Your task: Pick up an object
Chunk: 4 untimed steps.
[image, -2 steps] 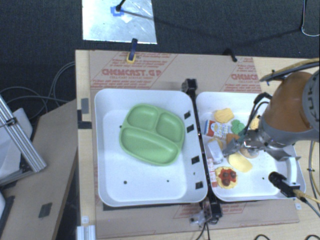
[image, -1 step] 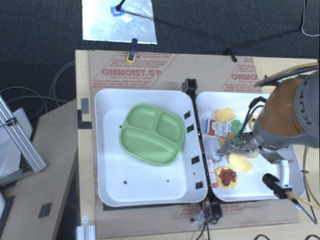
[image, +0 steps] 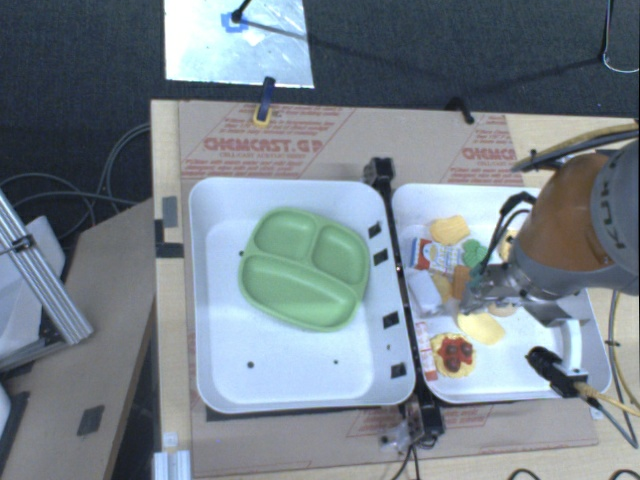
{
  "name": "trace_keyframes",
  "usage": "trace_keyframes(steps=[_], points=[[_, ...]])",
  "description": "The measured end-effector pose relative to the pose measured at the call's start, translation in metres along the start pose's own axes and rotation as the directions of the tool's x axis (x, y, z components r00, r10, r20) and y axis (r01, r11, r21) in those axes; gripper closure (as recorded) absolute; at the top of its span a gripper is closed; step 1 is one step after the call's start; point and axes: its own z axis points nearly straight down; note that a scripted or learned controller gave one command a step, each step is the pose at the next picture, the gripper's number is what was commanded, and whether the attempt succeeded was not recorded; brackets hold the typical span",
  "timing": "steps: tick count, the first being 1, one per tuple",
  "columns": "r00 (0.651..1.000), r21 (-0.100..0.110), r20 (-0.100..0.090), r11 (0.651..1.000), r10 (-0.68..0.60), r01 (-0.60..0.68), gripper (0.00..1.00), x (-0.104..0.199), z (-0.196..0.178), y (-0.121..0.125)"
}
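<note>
Arm [image: 575,230] over the right bin [image: 585,383], two white bins on a cardboard-covered tabletop [image: 330,143].

The arm, nearest the camera, reaches in from the right, and its hand [image: 478,293] sits low among small items in the right bin; whether it is open or gripping anything cannot be told. The tabletop's cardboard bears red print and stands on dark carpet [image: 80,58], where a shiny metal sheet [image: 238,28] lies beyond it. A lower tan surface [image: 90,298] adjoins on the left, with cables and a metal rail [image: 40,278] on it. The left bin [image: 215,368] holds a green divided tray [image: 305,268]. In the right bin lie a yellow piece [image: 484,328] just below the hand, a red piece [image: 455,353], a yellow item [image: 449,230] and a small carton [image: 437,256].
</note>
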Motion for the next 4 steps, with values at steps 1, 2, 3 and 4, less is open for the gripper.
trace_keyframes(steps=[1, 2, 3, 4], points=[[1.000, 0.007, -0.003, 1.000, -0.006, 0.006, 1.00, 0.006, -0.058, 0.009], [1.000, 0.006, -0.003, 1.000, -0.005, 0.005, 1.00, 0.006, -0.112, 0.012], [1.000, 0.009, -0.006, 1.000, -0.011, 0.011, 1.00, 0.060, -0.115, 0.030], [1.000, 0.012, -0.006, 1.000, -0.010, 0.010, 1.00, 0.114, -0.104, 0.034]])
